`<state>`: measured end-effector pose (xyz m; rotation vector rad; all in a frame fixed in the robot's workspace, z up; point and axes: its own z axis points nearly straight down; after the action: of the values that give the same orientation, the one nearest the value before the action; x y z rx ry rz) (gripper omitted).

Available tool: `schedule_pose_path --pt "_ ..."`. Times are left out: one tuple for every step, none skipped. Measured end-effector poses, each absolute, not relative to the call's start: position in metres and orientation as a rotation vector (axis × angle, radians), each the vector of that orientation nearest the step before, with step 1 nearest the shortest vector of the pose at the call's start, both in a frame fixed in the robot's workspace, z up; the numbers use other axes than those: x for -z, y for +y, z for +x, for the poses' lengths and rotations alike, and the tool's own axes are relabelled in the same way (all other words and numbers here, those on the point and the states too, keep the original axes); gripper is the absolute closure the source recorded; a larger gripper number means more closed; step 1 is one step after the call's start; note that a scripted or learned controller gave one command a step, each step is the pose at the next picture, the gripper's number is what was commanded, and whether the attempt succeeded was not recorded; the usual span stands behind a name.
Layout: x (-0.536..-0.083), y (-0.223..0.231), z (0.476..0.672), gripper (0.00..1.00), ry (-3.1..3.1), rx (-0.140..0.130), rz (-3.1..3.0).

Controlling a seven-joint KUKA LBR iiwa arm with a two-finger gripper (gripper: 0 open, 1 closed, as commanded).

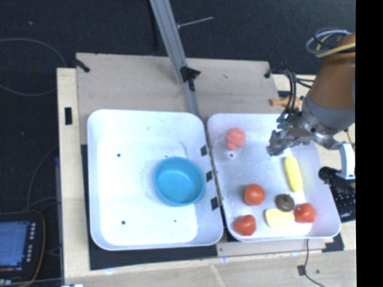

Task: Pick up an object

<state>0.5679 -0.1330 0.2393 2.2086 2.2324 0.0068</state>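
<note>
Nearest us, along the front wall of the right bin (323,235), we note a red tomato-like piece (244,224), a pale yellow block (276,219) and a second red piece (305,212), with a dark brown round item (285,202) touching the block's upper edge. We log another red ball (254,194) just behind these, toward the bin's middle. We see a yellow banana-shaped piece (292,173) lying lengthwise near the right wall, and a pink lumpy object (235,138) near the back left corner. We find the gripper (280,142) over the right bin's back half, just behind the banana piece's far end, with nothing visibly between its tips; we cannot tell how they are set. We record a blue bowl (179,180) upright in the left bin (102,178), toward its right side.
</note>
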Motion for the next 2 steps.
schedule_pose_path --pt "-0.248 -0.073 0.578 1.0 2.233 -0.007 2.208" --pt "-0.256 -0.025 0.587 1.0 2.233 -0.003 2.212"
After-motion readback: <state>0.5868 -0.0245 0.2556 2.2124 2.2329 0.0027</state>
